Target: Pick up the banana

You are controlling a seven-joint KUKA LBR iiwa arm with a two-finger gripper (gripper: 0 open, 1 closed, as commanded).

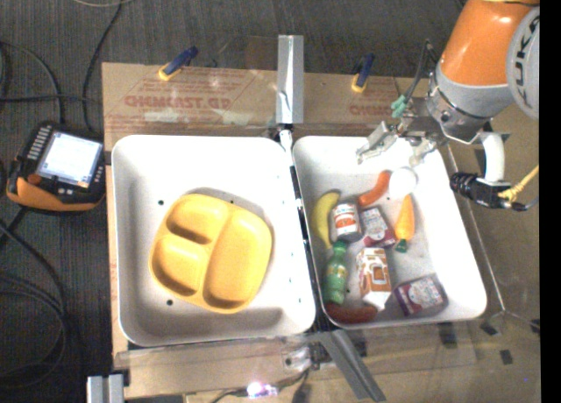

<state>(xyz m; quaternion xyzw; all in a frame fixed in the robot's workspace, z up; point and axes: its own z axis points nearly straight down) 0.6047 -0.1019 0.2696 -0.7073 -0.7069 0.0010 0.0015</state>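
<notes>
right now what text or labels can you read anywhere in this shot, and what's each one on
"KU" on the grey arm, cut off by the frame edge.
Faint reddish print on the brown board behind the bins: too washed out to read.
Labels on the can, green bottle, carton and purple packet: too small to read.
Handheld controller screen: too blurred to read.
</notes>
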